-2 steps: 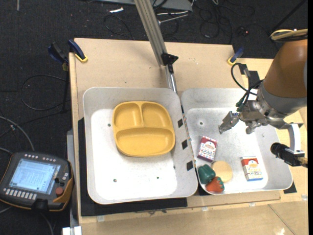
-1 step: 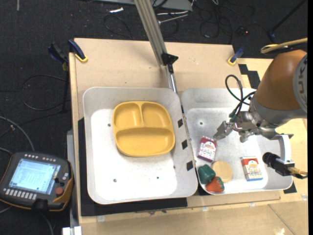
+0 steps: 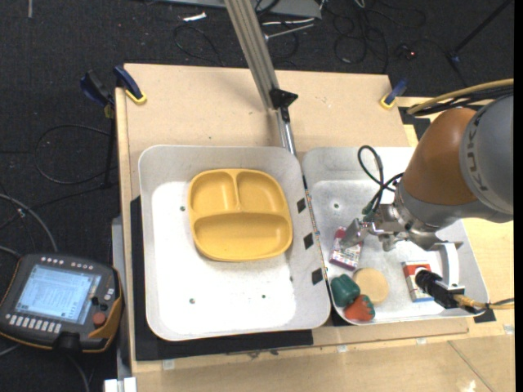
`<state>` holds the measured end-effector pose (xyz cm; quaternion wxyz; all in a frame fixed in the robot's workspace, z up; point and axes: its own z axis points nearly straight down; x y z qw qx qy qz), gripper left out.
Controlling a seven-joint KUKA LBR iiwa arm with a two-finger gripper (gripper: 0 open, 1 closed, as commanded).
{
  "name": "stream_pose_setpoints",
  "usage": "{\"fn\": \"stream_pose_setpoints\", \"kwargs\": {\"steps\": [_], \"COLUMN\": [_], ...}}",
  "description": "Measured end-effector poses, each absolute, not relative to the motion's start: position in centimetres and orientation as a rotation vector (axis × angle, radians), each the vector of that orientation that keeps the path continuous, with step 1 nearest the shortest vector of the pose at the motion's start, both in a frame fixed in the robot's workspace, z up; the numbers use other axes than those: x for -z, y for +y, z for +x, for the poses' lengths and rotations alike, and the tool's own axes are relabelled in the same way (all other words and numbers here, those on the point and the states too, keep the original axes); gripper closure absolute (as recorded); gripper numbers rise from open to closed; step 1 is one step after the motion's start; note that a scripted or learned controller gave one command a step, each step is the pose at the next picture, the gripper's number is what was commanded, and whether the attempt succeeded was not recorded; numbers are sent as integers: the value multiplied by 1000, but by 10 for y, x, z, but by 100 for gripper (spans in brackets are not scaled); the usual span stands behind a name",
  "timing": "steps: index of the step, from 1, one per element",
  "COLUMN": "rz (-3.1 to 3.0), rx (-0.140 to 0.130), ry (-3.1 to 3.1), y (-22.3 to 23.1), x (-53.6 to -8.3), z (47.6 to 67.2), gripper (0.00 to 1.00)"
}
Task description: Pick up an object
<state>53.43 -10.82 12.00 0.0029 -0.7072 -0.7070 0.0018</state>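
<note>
Bright, even overhead light falls on the bench (image 3: pixel 204 96); the white bins (image 3: pixel 163 219) show mild glare, shadows stay soft, the dark floor (image 3: pixel 49 137) is dim, focus slightly soft

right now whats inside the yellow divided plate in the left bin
The yellow divided plate in the left bin shows three bare compartments with nothing lying in them. Whatever sits beneath the plate is covered.
</note>
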Motion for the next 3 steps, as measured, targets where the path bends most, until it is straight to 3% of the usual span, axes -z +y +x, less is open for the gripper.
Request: {"fn": "stream_pose_setpoints", "kwargs": {"steps": [1, 3], "rz": [-2223, -2223], "rx": [1, 7], "ry": [-2220, -2230], "y": [-109, -113], "x": [-134, -243], "z": [536, 539], "gripper": [100, 100]}}
